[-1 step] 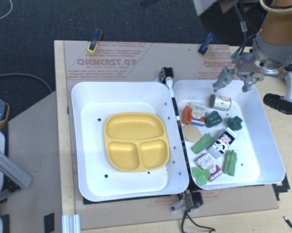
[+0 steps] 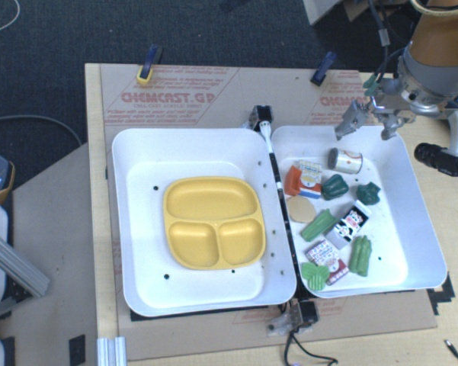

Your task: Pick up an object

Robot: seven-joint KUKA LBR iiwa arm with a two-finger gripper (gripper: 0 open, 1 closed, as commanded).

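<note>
My gripper [image 2: 369, 127] hangs over the far edge of the right bin [image 2: 419, 227], open, with nothing between its fingers. Just below it lies a small grey and white cup [image 2: 345, 159] on its side. Farther down the bin sit an orange piece [image 2: 293, 180], two dark green pieces [image 2: 334, 186] [image 2: 368, 193], a tan disc [image 2: 302, 209], a green pickle shape [image 2: 318, 225], a black and white box [image 2: 353, 221] and a green bottle shape [image 2: 360, 255]. All of these rest on the bin floor, apart from the gripper.
The left bin [image 2: 137, 166] holds a yellow divided plate [image 2: 213, 221]. A black clip [image 2: 261, 116] sits where the two bins meet at the back. Two clamps [image 2: 147, 65] [image 2: 322, 68] hold the cardboard at the far edge.
</note>
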